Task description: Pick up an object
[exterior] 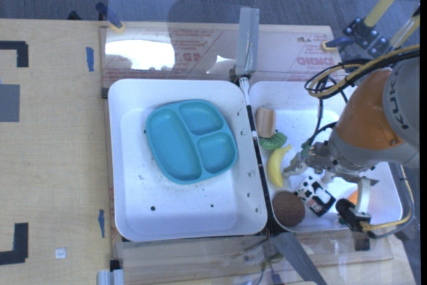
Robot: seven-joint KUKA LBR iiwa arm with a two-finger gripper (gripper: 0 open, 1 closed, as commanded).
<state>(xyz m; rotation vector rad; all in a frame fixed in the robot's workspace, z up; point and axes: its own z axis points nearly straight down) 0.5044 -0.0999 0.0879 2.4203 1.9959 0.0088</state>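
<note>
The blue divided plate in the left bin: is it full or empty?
Empty. The blue divided plate lies flat in the left bin, and all three compartments show only bare blue surface.

Tray (pixel 192 141) in L bin (pixel 127 163); banana (pixel 275 167) in R.

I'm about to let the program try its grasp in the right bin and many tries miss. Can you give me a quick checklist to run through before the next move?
1. Gripper is over the right bin, not the left one: ok.
2. Graspable things lie near it: banana, brown round object, black-and-white block, all in the right bin: ok.
3. Nothing already held: cannot tell; the wrist hides that area.
4. Target stands apart from its neighbours: not ok; the banana touches a green item and the items crowd the bin's left side.
5. Blue divided plate in the left bin lies out of the arm's way: ok.
</note>
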